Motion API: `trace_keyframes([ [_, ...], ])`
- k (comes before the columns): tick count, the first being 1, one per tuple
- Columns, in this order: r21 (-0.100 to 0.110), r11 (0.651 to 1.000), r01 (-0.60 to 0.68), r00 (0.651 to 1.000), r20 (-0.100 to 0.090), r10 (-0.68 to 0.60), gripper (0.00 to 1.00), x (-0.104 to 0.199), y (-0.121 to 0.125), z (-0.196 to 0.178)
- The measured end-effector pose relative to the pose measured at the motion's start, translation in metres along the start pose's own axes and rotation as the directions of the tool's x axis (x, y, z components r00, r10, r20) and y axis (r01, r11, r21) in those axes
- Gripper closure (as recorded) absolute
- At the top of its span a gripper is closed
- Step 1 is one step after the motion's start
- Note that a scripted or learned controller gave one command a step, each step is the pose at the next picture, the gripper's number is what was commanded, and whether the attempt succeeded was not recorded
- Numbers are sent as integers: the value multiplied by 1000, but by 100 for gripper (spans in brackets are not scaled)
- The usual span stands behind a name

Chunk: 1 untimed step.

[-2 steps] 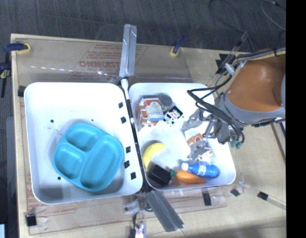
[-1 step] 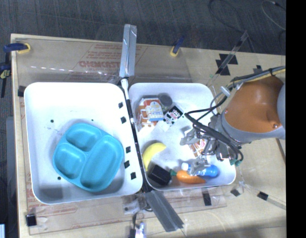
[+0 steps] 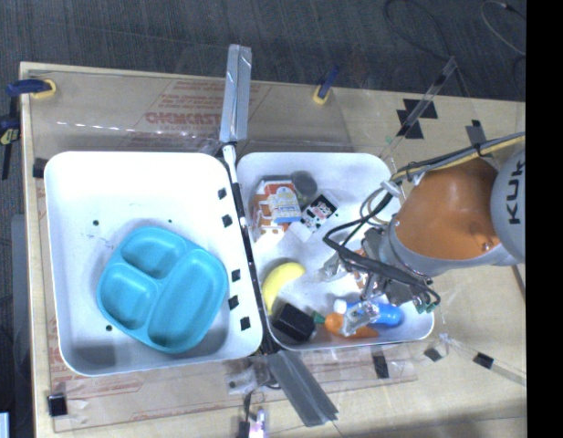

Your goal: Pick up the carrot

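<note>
The carrot (image 3: 338,324) is a small orange piece lying near the front wall of the right bin (image 3: 354,164), between a black block (image 3: 293,322) and a blue and white object (image 3: 380,316). My gripper (image 3: 361,288) hangs low over the front right part of that bin, just behind and slightly right of the carrot. Cables and the grey wrist hide most of the gripper. Nothing can be seen held in it.
The right bin also holds a yellow fruit (image 3: 281,279), an orange and white carton (image 3: 276,206), a black and white die (image 3: 319,210) and a grey lump (image 3: 304,183). A blue divided plate (image 3: 164,286) lies in the left bin (image 3: 80,181).
</note>
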State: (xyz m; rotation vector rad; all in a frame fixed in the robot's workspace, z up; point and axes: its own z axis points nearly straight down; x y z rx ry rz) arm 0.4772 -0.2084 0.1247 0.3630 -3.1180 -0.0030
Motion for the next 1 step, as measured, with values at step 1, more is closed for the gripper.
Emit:
trace_keyframes([
  [1,1,1000,5,1000,1,-5,100,-2,1,-10],
])
